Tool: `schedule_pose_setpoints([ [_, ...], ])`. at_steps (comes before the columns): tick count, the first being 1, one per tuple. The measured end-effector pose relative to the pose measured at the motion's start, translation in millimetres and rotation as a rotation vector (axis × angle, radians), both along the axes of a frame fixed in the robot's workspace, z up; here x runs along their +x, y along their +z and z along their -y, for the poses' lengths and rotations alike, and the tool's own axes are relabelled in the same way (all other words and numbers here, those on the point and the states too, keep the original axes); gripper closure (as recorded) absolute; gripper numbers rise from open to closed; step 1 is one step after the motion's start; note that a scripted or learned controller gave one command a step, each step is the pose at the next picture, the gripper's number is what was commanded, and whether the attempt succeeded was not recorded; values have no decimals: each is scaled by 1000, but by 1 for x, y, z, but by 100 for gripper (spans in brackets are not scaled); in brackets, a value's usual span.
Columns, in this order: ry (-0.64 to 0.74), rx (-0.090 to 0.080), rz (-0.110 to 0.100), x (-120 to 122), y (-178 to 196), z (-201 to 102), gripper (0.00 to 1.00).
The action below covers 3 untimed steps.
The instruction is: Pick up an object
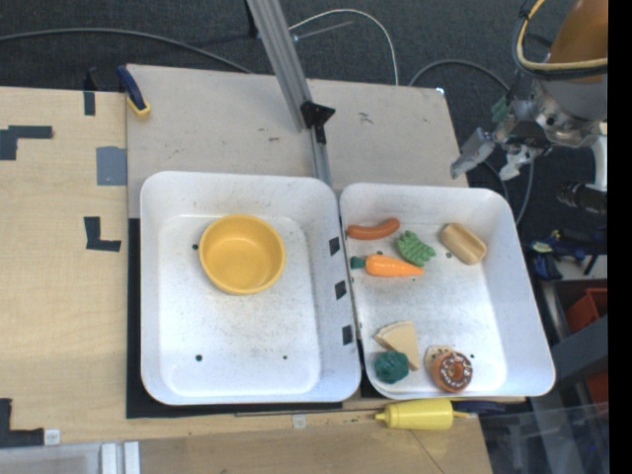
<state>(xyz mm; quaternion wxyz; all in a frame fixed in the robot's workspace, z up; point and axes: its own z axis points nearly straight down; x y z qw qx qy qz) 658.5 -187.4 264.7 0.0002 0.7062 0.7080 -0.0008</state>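
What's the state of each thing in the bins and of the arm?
yellow bowl: upright, in left bin
sausage, carrot, bread roll: lying flat, right bin
yellow bottle: on its side, outside the bins
gripper: above right bin's far corner, holding nothing

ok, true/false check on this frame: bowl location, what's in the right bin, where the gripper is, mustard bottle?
1. The yellow bowl sits in the left bin. True.
2. The carrot lies in the left bin. False: it is in the right bin, just below the sausage.
3. The gripper is above the bench outside the bins, beyond the right bin's far edge. True.
4. The gripper holds the bread roll. False: the roll lies in the right bin, apart from the gripper.
5. The yellow mustard bottle lies inside the right bin. False: it lies outside, along that bin's near edge.
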Motion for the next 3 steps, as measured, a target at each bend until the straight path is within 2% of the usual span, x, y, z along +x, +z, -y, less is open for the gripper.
schedule_pose_setpoints([
  [1, 0, 0, 0, 0, 0, 0, 0],
  [2, -1, 1, -6, -4, -62, 6, 0],
  [3, 0, 1, -5, -4, -107, 1, 0],
])
